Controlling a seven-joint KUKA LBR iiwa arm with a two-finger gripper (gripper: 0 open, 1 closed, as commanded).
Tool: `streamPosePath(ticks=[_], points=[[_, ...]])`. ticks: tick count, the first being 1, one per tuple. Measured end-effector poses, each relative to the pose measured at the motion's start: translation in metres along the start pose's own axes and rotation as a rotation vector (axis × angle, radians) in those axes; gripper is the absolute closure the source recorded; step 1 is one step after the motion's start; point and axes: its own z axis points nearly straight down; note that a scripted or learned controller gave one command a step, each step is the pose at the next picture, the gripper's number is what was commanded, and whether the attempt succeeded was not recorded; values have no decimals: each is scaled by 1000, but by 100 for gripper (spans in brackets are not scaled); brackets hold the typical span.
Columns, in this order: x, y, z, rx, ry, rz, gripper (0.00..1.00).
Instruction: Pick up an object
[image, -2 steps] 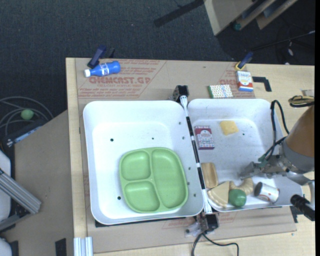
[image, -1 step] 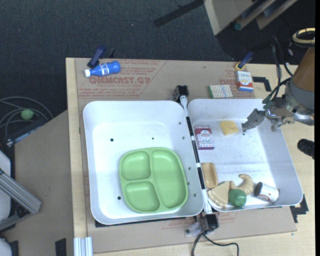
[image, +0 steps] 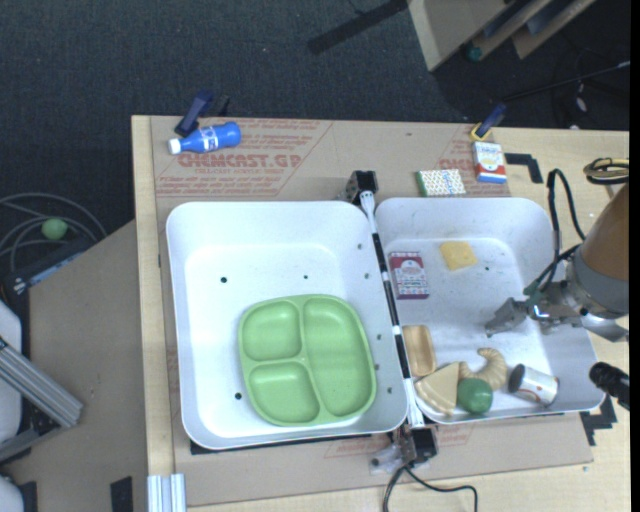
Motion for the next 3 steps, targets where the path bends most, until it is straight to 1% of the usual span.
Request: streamPosePath(ticks=[1, 2, 3], points=[[-16, 61, -128, -8, -2, -3, 0], [-6, -19, -79, -2, 0, -1, 0], [20, 70, -95, -6, 0, -4, 0]])
